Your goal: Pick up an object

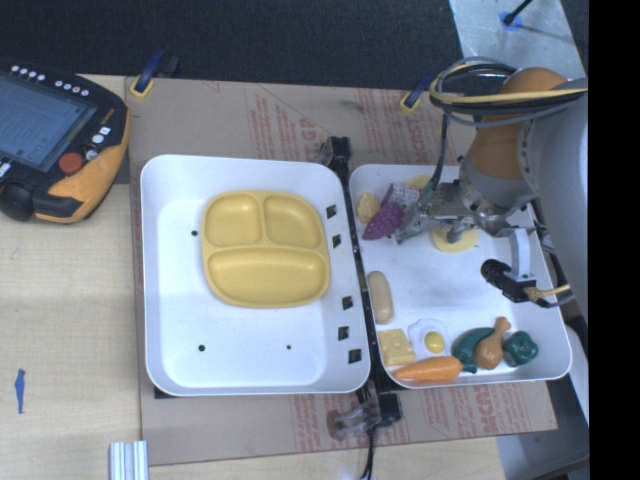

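where the right-hand shallow white bin point(530, 368) narrows toward its far edge, the two-finger gripper point(425, 211) sits low over a small cluster of toy foods, and whether it is spread or closed cannot be told from this slanted view; just to its left lies a purple toy bunch of grapes point(383, 218), and whether the gripper touches it cannot be told; beside the grapes, nearer the dividing wall, rests a small pale yellow toy piece point(368, 205); to the gripper's right a flat pale yellow disc-shaped toy point(455, 240) lies on the bin floor, partly under the wrist; nothing is seen between the gripper's tips; the grey arm with its orange band point(500, 138) reaches in from the right, with a black cable fitting point(505, 280) hanging over the bin's right side; nearer the viewer, a tan toy bread roll point(379, 296) lies along the dividing wall; along the near edge sit a yellow toy cheese block point(396, 347), a white-and-yellow toy fried egg point(430, 340), an orange toy carrot point(430, 371), a brown toy chicken drumstick point(490, 345) and a green toy vegetable point(520, 348); the left-hand shallow white bin point(170, 268) holds a yellow three-compartment plastic plate point(266, 248); on the wooden bench at far left lies a grey-and-orange handheld control pendant point(55, 143).
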